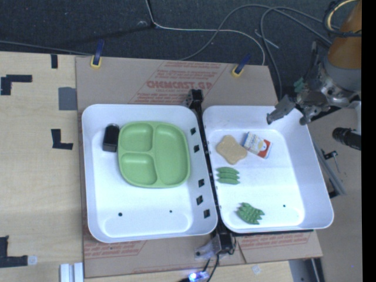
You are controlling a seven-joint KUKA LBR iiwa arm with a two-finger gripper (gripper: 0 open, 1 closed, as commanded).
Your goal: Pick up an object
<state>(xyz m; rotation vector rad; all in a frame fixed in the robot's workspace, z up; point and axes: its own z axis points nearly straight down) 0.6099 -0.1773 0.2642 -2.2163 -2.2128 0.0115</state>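
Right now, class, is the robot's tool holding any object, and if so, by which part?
Nothing is held. The tool hangs above the right bin's far edge, with nothing between its fingers; the small carton and the toast-shaped piece lie untouched in that bin.

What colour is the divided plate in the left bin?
Light green, as the camera view shows: the divided plate lies in the left bin, beside a small black object.

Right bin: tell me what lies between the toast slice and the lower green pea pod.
In the camera view, another green pea pod lies on the bin floor between the toast slice and the lower green pea pod; the rest of that stretch is bare white floor.
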